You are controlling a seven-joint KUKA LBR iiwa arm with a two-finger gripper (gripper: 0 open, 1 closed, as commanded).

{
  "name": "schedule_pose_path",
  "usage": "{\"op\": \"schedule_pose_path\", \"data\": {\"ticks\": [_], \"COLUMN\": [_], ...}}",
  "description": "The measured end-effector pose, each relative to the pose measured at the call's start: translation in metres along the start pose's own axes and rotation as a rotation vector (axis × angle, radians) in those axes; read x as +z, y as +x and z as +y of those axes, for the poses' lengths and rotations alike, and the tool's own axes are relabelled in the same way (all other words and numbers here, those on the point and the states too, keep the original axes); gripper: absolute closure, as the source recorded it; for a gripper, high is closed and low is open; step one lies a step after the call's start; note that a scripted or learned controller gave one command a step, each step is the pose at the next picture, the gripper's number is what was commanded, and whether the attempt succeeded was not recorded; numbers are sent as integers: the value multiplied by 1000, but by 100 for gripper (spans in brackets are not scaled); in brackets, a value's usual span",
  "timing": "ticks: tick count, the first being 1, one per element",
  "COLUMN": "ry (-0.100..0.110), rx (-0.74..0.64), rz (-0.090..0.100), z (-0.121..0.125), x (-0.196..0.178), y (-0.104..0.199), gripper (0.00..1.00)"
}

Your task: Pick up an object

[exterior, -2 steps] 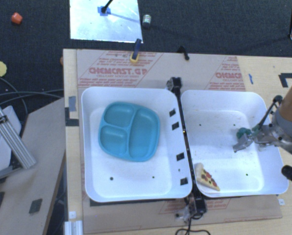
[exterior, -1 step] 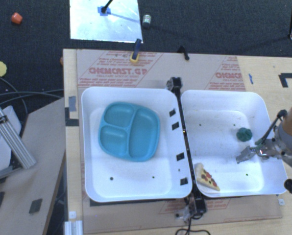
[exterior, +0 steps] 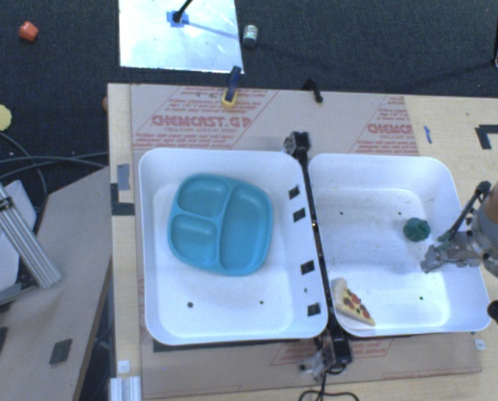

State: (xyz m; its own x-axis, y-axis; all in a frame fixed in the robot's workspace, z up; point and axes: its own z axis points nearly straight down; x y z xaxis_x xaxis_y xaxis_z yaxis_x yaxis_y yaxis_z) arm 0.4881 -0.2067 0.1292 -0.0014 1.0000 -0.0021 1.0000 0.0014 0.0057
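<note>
In the right bin lie a small dark green object toward the right side and a toy pizza slice at the front left corner. My gripper hangs low over the right bin's right side, just below and to the right of the green object, apart from it. Nothing shows between its fingers. The left bin holds a blue divided plate.
The two bins meet at a black clipped seam on a cardboard sheet. A metal plate lies behind the bench. Small balls are scattered on the dark floor. An aluminium frame stands at the left.
</note>
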Motion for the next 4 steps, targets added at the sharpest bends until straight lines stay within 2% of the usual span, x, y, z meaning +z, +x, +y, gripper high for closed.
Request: {"op": "schedule_pose_path", "data": {"ticks": [1,2,3,4], "ry": [-7,13,-10,14], "rx": [-7,5,-8,5], "rz": [-2,4,-3,5], "z": [89,2,104,3], "x": [-32,-6,-71,-21], "y": [1,0,1,0], "gripper": [100,100,100,100]}}
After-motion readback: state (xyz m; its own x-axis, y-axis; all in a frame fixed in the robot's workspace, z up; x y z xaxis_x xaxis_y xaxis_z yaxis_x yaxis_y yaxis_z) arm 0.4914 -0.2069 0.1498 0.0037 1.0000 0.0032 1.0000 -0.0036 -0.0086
